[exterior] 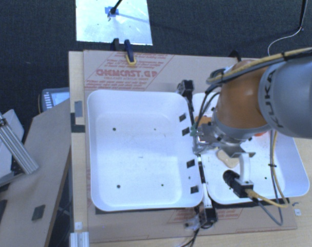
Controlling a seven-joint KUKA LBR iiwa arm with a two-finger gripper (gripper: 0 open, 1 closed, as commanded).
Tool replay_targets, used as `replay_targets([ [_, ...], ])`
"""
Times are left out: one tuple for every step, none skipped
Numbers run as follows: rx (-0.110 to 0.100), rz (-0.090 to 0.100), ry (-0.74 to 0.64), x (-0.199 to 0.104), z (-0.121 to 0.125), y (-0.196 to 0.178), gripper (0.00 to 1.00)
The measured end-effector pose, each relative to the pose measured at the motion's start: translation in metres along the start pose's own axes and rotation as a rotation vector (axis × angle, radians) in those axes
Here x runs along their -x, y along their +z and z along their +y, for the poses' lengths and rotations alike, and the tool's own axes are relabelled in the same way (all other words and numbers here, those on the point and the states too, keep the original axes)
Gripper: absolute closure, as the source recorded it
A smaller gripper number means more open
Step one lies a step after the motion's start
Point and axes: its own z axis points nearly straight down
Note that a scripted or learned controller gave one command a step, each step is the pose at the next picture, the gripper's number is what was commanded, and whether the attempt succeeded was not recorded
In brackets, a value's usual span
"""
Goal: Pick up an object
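The arm's orange wrist band (240, 102) hangs over the right bin (294, 175). Below it the gripper (213, 144) is low at that bin's left side, close to the divide between the bins, and the wrist hides most of it. A pale beige object (228, 159) lies on the bin floor just beside and below the gripper; I cannot tell if they touch. A small orange thing (202, 121) peeks out at the wrist's left. A red sliver (258, 134) shows at the wrist's right edge. Nothing visibly sits in the gripper.
The left bin (140, 153) is a white tray with bare floor showing. Black clips (185, 88) line the seam between the bins. Both bins rest on a cardboard sheet (127, 71). Yellow cable (271, 202) trails over the right bin's front edge.
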Motion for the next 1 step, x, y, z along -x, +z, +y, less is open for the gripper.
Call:
replay_targets([
  [0.021, 0.006, -0.013, 0.0171, 0.0189, -0.1185, 1.0],
])
